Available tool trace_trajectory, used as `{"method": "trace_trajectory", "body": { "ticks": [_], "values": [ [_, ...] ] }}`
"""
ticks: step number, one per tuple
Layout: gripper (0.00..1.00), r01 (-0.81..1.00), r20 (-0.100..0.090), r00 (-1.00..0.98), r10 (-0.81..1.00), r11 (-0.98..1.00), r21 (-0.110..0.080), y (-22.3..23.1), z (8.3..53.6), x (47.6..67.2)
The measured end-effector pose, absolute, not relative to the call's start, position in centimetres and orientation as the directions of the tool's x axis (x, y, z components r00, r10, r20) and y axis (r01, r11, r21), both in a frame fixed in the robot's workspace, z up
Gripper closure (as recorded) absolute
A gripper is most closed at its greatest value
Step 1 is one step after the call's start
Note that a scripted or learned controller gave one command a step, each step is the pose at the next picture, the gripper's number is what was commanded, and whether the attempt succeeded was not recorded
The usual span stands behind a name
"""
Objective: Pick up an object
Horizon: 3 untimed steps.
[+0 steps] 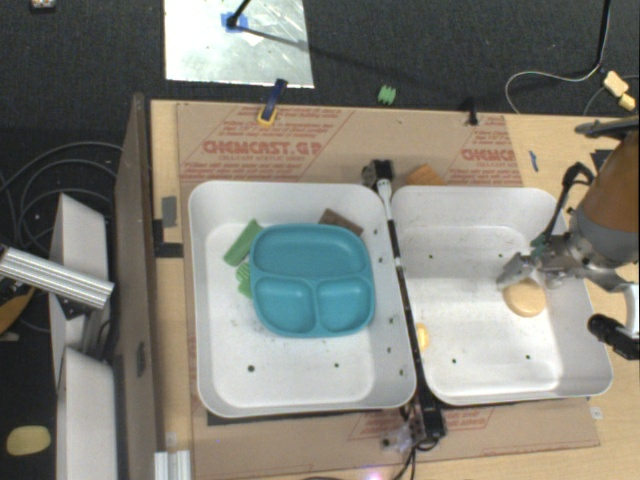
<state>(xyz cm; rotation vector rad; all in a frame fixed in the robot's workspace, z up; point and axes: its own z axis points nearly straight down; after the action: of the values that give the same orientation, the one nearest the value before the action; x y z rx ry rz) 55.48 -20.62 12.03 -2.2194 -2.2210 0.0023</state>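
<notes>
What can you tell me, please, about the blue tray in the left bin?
The blue tray is a teal, plastic-looking divided plate with rounded corners: one wide compartment at the far side, two smaller ones nearer. It lies flat and upright in the left bin, overlapping a green item on its left and a brown item at its far edge.

Grey arm [610, 230], orange band above wrist (black cable alongside), metallic jaws.
</notes>
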Motion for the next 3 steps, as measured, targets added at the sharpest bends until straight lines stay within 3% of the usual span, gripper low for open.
{"method": "trace_trajectory", "body": {
  "ticks": [1,2,3],
  "values": [
    [0.00,1.000,-0.001,-0.001,1.000,0.001,0.002,-20.6,9.7,55.4],
    [1.00,1.000,-0.003,-0.002,1.000,0.002,0.008,-20.7,11.0,55.6],
    [0.00,1.000,-0.002,-0.002,1.000,0.002,0.008,-20.7,11.0,55.6]
  ]
}}
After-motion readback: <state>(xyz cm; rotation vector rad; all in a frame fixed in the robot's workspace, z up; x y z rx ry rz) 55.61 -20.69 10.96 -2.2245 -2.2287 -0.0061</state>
